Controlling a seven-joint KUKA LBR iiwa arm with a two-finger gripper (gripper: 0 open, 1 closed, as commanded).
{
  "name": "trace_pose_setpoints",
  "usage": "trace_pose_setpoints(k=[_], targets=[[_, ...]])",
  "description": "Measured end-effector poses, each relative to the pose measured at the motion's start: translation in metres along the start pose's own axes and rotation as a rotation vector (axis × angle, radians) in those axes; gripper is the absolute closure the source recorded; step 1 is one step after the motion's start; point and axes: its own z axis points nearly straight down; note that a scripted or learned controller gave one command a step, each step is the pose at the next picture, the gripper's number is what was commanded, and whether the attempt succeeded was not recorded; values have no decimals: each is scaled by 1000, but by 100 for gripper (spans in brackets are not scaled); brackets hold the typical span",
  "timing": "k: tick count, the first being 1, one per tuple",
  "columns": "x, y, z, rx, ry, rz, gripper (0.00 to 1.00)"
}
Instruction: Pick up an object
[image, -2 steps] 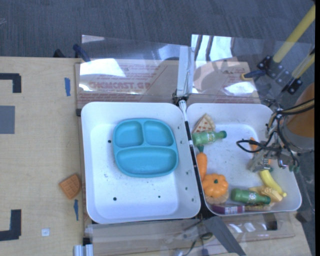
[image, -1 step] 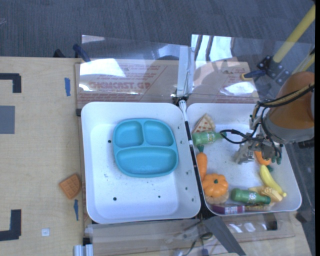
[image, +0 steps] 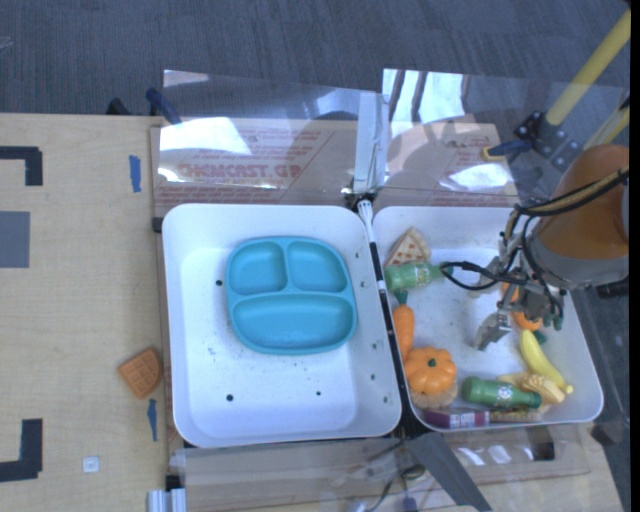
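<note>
Pale wooden bench top (image: 70, 300) runs under two shallow white plastic bins set side by side, with clear plastic sheeting standing behind them. A small waffle-patterned orange toy (image: 140, 372) lies on the wood just off the left bin's near left corner.

From the single overhead camera, the left white bin (image: 190, 400) carries a light blue three-compartment plastic plate (image: 290, 295) near its middle. The right white bin (image: 580, 390) is crowded: a tan wedge-shaped toy sandwich (image: 408, 246) and a green toy bottle (image: 410, 275) by its far left corner, an orange toy carrot (image: 403, 325) along its left wall, an orange toy pumpkin (image: 431, 370) near its near left corner, a dark green bottle (image: 500, 392) lying along its near edge, and a yellow toy banana (image: 540, 362) toward its near right corner.

The grey arm with its orange band comes in over the right bin's right edge, and the two-finger gripper (image: 493, 330) hangs low over the middle of that bin. Its metal fingers (image: 487, 335) look parted a little, with nothing visible between them.

The yellow banana seems the closest candidate. It lies just toward the bin's right edge and slightly nearer the near edge than the fingertips, its long axis running obliquely from beside the gripper down to the near right corner. The dark green bottle lies farther toward the near edge.
</note>
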Motion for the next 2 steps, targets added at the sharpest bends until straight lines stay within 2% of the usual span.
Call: trace_pose_setpoints(k=[1, 2], targets=[[-53, 81, 1, -3, -2, 74, 0], [-8, -4, 0, 4, -1, 109, 0]])
